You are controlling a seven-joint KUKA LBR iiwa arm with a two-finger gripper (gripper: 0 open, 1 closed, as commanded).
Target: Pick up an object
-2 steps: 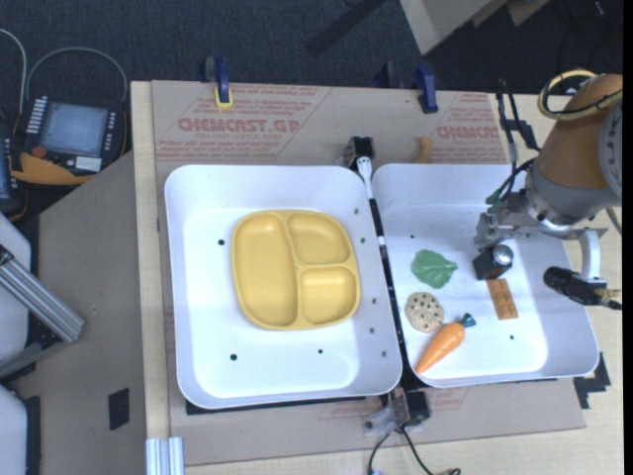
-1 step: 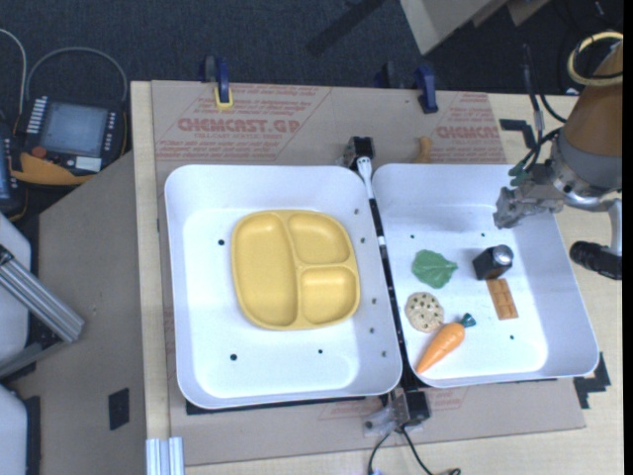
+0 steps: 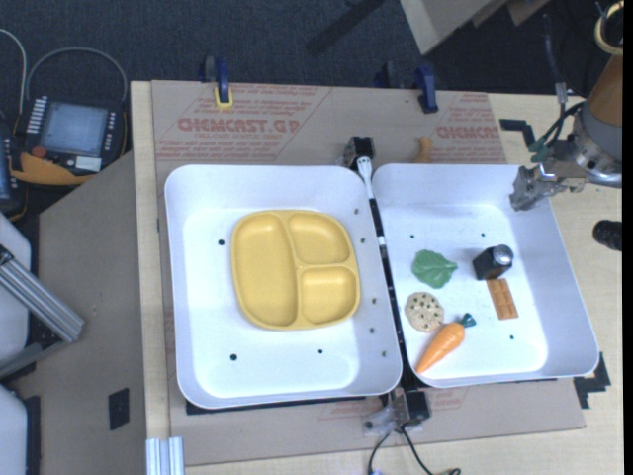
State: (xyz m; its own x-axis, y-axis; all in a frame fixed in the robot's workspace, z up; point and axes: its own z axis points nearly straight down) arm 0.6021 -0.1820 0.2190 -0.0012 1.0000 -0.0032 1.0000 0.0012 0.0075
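Nearest us, at the six o'clock side of the right bin (image 3: 564, 295), lies the toy carrot (image 3: 441, 342), which we'd pick as our target: it looks light, stiff and smooth like moulded plastic, tapered, so we'd take it across its thicker middle rather than the slippery tip.

Going left to right: the left bin (image 3: 198, 265) holds a yellow divided tray (image 3: 295, 267), glossy, rounded, three compartments, probably too broad for the fingers. In the right bin, a flat speckled cookie (image 3: 424, 310) sits at ten o'clock of the carrot, just beside it; a green leaf-like piece (image 3: 433, 266) lies at twelve, low and possibly soft. Further right we see a black object with a shiny cap (image 3: 493, 261) and a thin brown bar (image 3: 503, 298) just below it.

The gripper (image 3: 531, 188) hangs at the bin's one o'clock rim, well apart from the carrot, holding nothing; whether its jaws are parted we cannot tell.
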